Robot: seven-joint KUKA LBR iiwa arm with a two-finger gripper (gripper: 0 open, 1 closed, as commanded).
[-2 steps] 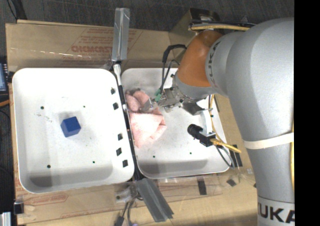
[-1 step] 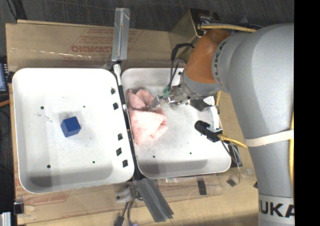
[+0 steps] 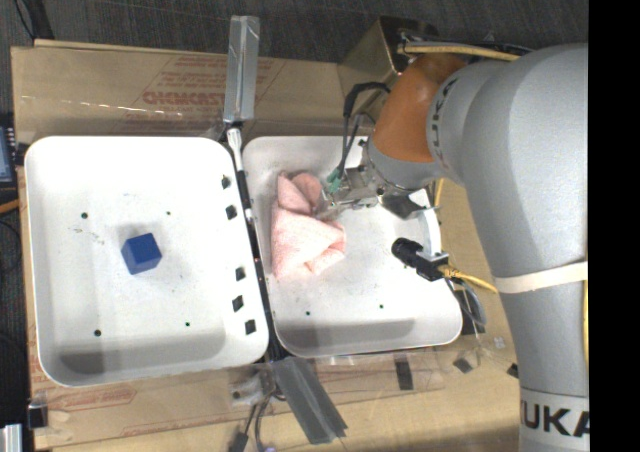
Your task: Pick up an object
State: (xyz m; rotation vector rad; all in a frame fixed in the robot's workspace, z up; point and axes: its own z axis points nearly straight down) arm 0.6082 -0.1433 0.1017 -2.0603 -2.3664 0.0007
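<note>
Cardboard (image 3: 120, 80): a flat brown sheet under both bins, showing beyond their far edge.
Left bin (image 3: 60, 340): white and shallow, with a few dark specks on its floor.
Blue cube (image 3: 141, 252): sits alone on the left bin's floor, a little left of its middle, well apart from the gripper and in the other bin from it.
Right bin (image 3: 400, 310): white, set just beside the left bin, with their rims meeting along the middle.
Pink cloth (image 3: 303, 235): lies crumpled in the left half of the right bin, near the shared rim; its upper right edge is at the gripper's tip.
Gripper (image 3: 333, 190): low over the far part of the right bin, touching or just beside the cloth's upper right corner; whether it is clenched or released cannot be told from this view.
Orange band (image 3: 405, 120): just right of the gripper, above the bin's far rim.
Arm (image 3: 520, 160): thick and grey, it reaches in from the right and bends down toward the right bin, covering that bin's right side.
</note>
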